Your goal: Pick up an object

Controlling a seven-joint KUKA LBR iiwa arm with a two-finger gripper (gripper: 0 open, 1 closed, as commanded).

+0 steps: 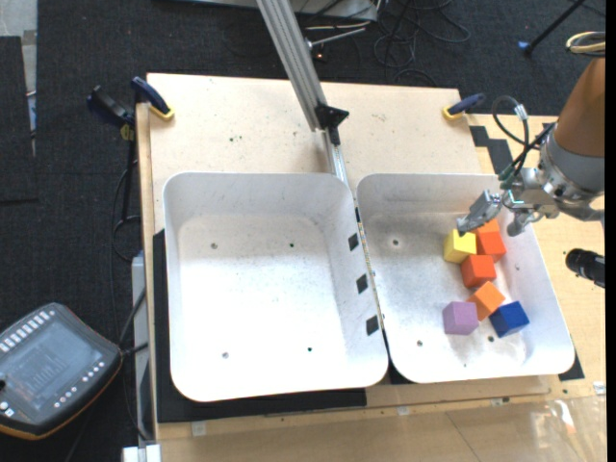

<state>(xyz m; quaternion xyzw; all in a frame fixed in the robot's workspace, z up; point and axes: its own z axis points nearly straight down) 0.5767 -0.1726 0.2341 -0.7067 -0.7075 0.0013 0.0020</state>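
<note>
Overhead, gripper [498, 217] spread open (nothing held) above orange cube [491, 240], no legible writing.

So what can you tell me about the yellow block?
The yellow block is a small cube, plain bright yellow, and it looks like soft foam or painted wood. It sits in the right bin, at the top of a little cluster. An orange block presses against its right side, and another orange block sits just below it. The gripper is right above it, close to its top edge. Whether it touches the block is unclear.
</note>
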